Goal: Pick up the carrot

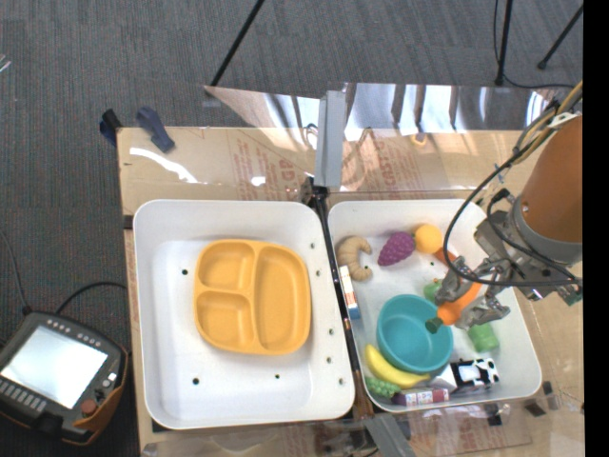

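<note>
Right white bin [529, 355]: we see the gripper [463, 300], jaws clamped on the small orange carrot [451, 309], just above the teal bowl's [411, 336] rim.

Bins: two, the left bin [152, 255] and the right bin [523, 350]
Divided yellow plates [253, 296]: one, in the left bin
Teal bowls [411, 335]: one
Carrots [453, 309]: one
Bananas [392, 368]: one
Grape bunches [396, 248]: one
Croissants [355, 251]: one
</note>
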`<state>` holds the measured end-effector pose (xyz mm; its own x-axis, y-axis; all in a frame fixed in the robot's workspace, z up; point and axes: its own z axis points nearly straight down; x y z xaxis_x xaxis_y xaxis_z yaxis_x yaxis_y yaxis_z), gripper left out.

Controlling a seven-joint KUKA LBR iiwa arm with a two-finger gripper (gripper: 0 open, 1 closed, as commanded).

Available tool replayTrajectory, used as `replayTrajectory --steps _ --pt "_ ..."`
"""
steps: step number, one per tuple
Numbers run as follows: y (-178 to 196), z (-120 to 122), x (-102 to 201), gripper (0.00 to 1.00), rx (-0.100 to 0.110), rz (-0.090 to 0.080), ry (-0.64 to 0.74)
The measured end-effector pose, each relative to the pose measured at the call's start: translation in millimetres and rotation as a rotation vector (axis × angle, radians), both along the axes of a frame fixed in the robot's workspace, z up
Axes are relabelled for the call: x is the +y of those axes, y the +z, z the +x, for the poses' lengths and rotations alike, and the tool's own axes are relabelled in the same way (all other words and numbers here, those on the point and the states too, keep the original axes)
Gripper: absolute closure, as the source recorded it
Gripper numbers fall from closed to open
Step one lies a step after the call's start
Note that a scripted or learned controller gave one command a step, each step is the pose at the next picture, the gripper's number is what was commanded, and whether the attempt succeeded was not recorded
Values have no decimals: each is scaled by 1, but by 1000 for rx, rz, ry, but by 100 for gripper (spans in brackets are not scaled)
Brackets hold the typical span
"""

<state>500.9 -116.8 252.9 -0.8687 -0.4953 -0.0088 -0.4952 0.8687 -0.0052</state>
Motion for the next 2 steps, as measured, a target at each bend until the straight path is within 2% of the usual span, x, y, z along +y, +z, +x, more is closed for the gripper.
replayTrajectory --steps 1,2 --pt "-79 -18 1 100 17 5 -83" --pt "-68 -16 2 100 12 5 -82"
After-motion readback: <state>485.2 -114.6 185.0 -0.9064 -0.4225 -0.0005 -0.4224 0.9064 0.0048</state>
